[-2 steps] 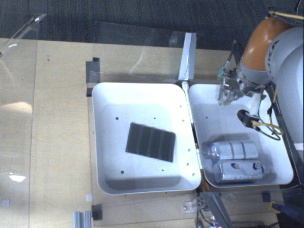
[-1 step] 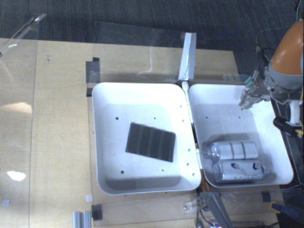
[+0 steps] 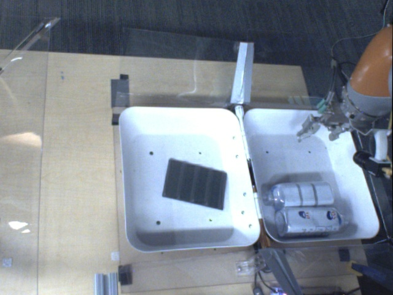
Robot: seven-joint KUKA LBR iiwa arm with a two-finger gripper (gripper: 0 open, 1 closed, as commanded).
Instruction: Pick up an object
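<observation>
- The gripper [image 3: 320, 126] hangs over the far part of the right bin [image 3: 279, 145], near its far right corner, below the arm's orange band [image 3: 373, 72].
- Its two fingers stand apart with nothing between them, so the pincer is open and holds no object.
- A clear plastic bottle [image 3: 299, 195] lies on its side in the near part of the right bin, well apart from the gripper.
- A silver can [image 3: 309, 221] lies on its side just nearer than the bottle, touching it (both run left to right along the bin's near wall).
- In the left bin [image 3: 136, 134] a dark ribbed rectangular pad [image 3: 194, 184] lies flat near the middle, slightly turned.
- Both bins sit side by side on the pale wooden bench [image 3: 67, 165].
</observation>
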